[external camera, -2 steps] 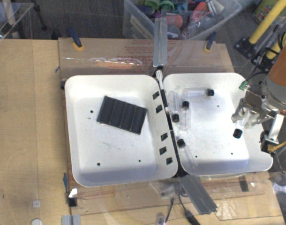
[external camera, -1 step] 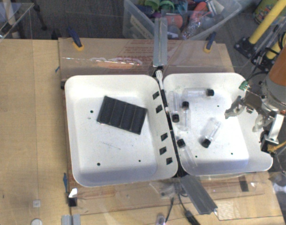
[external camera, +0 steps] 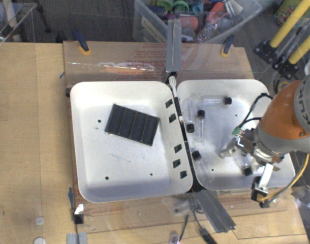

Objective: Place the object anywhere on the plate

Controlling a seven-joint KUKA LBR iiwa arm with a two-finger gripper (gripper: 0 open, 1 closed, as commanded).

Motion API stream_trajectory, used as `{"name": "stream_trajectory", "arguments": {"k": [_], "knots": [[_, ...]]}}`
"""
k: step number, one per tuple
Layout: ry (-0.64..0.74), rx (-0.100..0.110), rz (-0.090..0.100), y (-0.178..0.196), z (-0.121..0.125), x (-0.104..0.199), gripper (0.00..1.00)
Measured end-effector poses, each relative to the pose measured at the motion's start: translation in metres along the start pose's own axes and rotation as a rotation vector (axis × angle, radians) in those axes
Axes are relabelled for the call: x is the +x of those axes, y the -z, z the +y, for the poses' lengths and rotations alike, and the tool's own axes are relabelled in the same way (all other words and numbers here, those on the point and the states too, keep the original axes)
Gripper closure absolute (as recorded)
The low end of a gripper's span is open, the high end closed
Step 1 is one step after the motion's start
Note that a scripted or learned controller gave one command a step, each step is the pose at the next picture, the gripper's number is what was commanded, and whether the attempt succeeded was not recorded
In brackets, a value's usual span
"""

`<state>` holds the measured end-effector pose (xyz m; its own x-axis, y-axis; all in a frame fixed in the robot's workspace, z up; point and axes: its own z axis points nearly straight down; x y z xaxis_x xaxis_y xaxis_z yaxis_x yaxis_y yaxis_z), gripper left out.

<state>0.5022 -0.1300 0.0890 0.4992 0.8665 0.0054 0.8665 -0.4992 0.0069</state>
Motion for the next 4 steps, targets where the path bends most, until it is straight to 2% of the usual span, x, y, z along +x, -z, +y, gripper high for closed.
{"name": "stream_trajectory", "arguments": {"k": [1, 2, 3, 4], "knots": [[-0.036, 0.009, -0.006, 0.052, 0.049, 0.032, 0.00], [0.136, 0.008, -0.005, 0.094, 0.005, 0.119, 0.00], [0.263, 0.008, -0.005, 0.109, -0.018, 0.149, 0.00], [0.427, 0.013, -0.005, 0.160, -0.123, 0.188, 0.00]]}}
